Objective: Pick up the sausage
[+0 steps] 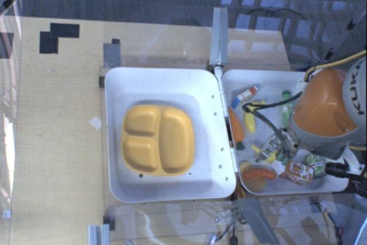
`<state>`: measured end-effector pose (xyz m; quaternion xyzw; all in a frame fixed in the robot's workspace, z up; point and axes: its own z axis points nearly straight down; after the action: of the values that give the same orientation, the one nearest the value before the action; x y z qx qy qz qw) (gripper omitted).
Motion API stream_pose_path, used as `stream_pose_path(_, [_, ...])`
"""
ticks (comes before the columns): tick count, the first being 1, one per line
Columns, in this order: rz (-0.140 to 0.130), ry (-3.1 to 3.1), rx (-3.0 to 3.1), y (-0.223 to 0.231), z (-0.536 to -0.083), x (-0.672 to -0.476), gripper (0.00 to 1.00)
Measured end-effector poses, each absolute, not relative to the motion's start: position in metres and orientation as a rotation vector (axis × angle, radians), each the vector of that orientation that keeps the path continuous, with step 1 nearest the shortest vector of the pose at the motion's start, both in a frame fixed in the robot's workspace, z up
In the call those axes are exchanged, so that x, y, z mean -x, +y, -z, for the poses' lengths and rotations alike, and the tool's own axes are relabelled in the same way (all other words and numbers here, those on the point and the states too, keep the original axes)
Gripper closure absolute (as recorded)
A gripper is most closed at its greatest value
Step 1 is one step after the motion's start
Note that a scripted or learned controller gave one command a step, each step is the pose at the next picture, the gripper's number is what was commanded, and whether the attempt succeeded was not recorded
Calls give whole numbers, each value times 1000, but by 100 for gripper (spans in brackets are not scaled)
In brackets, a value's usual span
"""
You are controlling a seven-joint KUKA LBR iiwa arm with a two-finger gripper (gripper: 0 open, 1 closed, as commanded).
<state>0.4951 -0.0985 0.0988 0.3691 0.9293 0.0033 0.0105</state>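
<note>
The gripper was seen low in the right bin, but whether its jaws were apart or together could not be told. The sausage was found just below it near the bin's front edge, beside a patterned packet. A yellow divided tray was set in the left bin.

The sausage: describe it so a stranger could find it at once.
Look in the right-hand white bin, at its near-left corner. The sausage lies there, a short reddish-orange cylinder against a round orange piece. Unlike the carrot along the left wall, it is blunt-ended.
</note>
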Motion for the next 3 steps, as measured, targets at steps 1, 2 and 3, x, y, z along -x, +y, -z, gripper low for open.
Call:
stream_pose_path(1, [-10,2901,-1152,-98,-99,-495,0])
stream_pose_path(2, [-6,2923,-1100,-97,-90,-493,0])
stream_pose_path(3, [-9,2919,-1099,-97,-99,-495,100])
